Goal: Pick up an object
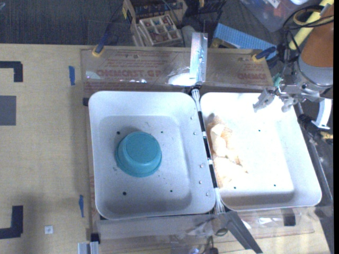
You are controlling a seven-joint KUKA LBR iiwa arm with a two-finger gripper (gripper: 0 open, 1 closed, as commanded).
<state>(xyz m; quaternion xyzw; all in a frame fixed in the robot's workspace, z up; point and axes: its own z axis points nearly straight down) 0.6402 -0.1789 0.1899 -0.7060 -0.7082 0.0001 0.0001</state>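
Our gripper point(274, 100) hovers with fingers spread and bare above the right bin's point(304, 194) far edge; every object, including the teal bowl point(139, 153), awaits picking.

Two white bins sit on the worktop point(42, 157): the right bin point(275, 157) just below the gripper point(274, 100), the left bin point(106, 115) well off to its left. One blue bowl point(139, 153) lies upside down in the left bin. One pale, lumpy object point(223, 151) lies in the right bin, down-left of the gripper.
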